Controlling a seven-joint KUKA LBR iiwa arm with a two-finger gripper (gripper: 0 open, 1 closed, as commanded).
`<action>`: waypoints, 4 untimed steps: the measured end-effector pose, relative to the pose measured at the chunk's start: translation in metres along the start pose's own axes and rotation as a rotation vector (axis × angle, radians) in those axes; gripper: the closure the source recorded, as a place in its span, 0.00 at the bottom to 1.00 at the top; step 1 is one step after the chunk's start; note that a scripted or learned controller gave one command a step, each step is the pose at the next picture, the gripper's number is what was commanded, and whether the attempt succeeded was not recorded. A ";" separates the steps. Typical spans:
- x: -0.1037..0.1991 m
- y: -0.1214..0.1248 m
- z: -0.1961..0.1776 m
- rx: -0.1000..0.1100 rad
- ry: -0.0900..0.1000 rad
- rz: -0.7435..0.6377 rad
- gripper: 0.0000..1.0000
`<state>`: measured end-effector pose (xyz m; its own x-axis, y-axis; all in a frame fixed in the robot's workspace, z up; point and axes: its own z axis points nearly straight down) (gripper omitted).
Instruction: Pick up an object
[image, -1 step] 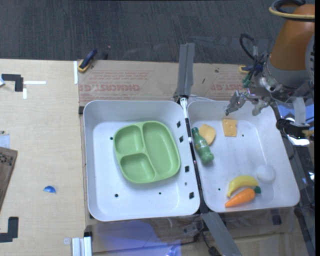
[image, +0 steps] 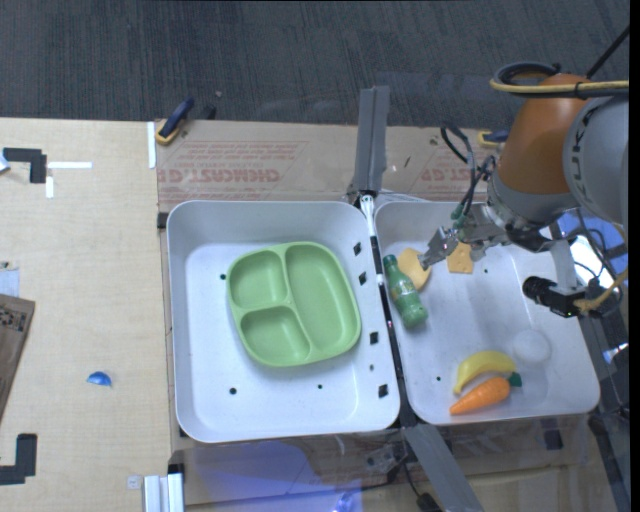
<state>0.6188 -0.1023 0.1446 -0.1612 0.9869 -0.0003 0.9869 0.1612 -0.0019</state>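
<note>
While the gripper is lowered over the far part of the right bin, whether its fingers are parted cannot be told. A green bottle is seen at the bin's left side, a banana and carrot nearer. A green divided plate is held in the left bin.

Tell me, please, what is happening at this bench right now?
A grey arm with an orange band reaches in from the right, its end effector low over the far side of the right bin, beside a yellow-tan piece and close to a green bottle. Whether it holds anything cannot be told. A banana and a carrot lie at the bin's near side. The left bin holds a green divided plate.
</note>
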 end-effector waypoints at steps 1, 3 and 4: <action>-0.044 0.033 0.050 -0.006 -0.003 -0.039 0.00; -0.113 0.023 0.051 -0.005 0.000 -0.231 0.00; -0.097 -0.002 0.052 -0.004 -0.002 -0.325 0.00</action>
<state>0.6325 -0.1984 0.0930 -0.4679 0.8838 -0.0019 0.8838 0.4680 0.0016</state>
